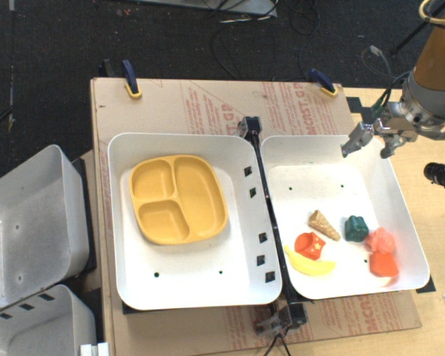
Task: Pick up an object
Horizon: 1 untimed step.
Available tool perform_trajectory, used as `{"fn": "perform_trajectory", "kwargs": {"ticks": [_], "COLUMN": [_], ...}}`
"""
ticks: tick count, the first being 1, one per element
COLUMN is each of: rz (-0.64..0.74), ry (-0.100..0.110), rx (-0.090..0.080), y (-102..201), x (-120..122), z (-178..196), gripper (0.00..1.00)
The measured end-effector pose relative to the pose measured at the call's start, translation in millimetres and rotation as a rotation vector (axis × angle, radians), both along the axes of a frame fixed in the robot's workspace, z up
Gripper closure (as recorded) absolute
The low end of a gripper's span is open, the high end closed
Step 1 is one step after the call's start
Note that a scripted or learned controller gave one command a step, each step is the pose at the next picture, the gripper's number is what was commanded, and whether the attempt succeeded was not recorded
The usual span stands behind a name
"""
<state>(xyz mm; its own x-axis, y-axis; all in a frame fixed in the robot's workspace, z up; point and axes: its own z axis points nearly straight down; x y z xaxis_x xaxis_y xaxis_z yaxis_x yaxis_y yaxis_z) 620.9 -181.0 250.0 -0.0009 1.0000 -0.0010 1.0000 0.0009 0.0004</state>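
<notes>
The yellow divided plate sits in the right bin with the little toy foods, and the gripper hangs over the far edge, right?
Not quite. The camera view shows the yellow divided plate alone in the left bin; the toy foods lie in the right bin. The gripper does hang over its far edge.

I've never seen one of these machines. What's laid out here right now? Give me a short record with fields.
left bin: holds a yellow divided plate
right bin: holds small toy foods at its near end
toys: tan cone, green piece, red piece, yellow banana, pink piece, orange piece
gripper: open, over the right bin's far right corner, holding nothing
</notes>
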Motion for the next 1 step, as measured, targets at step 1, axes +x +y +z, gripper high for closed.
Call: {"fn": "perform_trajectory", "kwargs": {"ticks": [1], "rz": [-0.002], "ry": [0.006], "rx": [0.002], "y": [6.8], "x": [-8.7], "z": [-56.3], "gripper": [0.00]}}
